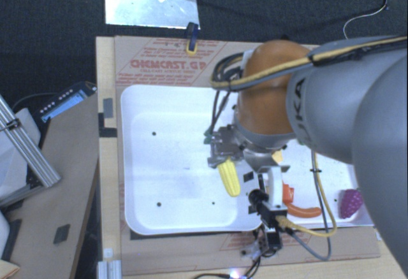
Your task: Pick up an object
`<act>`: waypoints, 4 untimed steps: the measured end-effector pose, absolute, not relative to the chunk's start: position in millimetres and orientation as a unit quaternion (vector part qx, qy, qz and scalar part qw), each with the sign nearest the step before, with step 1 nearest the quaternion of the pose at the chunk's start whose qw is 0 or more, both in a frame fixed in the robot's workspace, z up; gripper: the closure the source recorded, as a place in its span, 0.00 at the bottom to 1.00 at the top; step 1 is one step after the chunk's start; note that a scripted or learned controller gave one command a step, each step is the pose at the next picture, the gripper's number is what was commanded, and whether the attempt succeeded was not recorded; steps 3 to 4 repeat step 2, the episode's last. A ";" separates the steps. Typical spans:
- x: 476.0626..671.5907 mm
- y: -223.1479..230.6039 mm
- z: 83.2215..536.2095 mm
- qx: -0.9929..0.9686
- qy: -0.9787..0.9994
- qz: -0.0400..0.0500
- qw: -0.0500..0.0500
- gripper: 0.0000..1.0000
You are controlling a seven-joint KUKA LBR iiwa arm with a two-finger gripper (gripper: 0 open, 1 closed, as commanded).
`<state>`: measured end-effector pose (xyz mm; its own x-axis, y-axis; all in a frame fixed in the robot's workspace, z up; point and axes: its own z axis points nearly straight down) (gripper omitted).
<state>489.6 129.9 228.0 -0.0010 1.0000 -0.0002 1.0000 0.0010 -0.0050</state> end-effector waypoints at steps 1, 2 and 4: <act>486.8 193.2 318.4 -0.703 -0.711 -0.005 -0.001 1.00; 492.3 99.6 291.4 -0.709 -0.705 0.000 0.000 1.00; 492.3 99.6 291.4 -0.709 -0.705 0.000 0.000 1.00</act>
